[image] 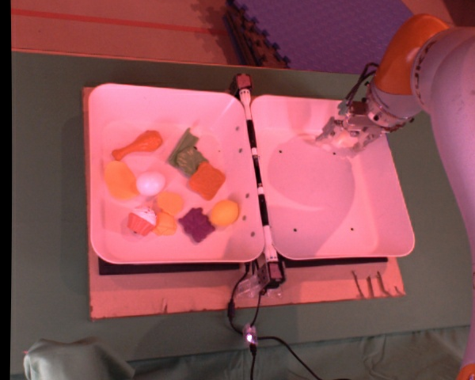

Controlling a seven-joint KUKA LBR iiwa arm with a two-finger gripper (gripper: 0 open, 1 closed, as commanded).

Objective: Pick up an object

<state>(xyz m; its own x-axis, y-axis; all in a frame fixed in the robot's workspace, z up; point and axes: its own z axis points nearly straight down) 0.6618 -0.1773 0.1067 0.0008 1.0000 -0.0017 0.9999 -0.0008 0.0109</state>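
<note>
1. Toy objects, among them a drumstick [138, 144] and a white egg [150, 183], lay in the left bin [103, 101].
2. We saw the jaws [338, 139] over the right bin [380, 236]; their opening we could not tell.

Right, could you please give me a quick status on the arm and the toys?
Gripper over right bin, jaw state unclear. Toys, including drumstick and egg, clustered in left bin, untouched. Divider lies between.
</note>
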